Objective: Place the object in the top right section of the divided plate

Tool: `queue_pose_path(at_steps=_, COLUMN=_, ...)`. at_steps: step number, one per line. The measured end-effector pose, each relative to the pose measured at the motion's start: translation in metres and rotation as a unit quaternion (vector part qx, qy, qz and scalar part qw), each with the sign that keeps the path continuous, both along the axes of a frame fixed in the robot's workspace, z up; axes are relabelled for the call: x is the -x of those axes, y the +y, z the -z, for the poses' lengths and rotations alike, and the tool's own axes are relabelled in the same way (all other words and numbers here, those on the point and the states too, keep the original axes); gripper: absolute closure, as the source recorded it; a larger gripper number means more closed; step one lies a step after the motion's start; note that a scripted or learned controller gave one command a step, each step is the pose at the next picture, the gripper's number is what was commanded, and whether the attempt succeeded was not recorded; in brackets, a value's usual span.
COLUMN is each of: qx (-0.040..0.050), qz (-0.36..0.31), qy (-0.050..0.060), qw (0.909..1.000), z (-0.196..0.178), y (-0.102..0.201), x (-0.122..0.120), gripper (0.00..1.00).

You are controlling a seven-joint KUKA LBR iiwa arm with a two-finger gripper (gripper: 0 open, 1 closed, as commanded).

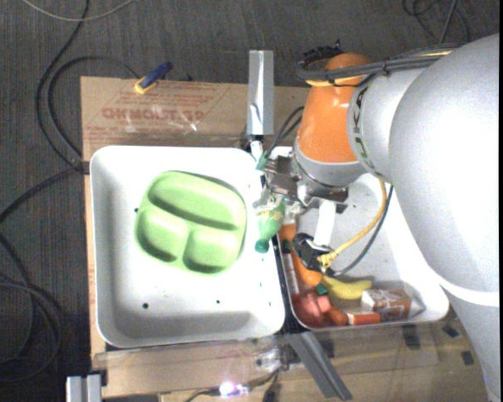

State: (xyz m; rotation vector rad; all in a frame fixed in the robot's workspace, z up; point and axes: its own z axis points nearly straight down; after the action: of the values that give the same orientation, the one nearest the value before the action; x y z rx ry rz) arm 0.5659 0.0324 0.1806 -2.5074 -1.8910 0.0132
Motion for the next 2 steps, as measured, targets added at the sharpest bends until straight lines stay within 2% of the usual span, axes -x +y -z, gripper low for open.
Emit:
queue_pose_path(at_steps=1, qx=0.0003, qz=0.024, qy=-0.001, qw=0.9997, z=-0.051, y=0.044, x=-0.066, gripper=1.0)
queue_pose_path(at_steps=2, qx=0.0008, qz=0.039, qy=0.0, qw=0.9992, z=-0.033, y=-0.005, x=-0.036, gripper=1.0)
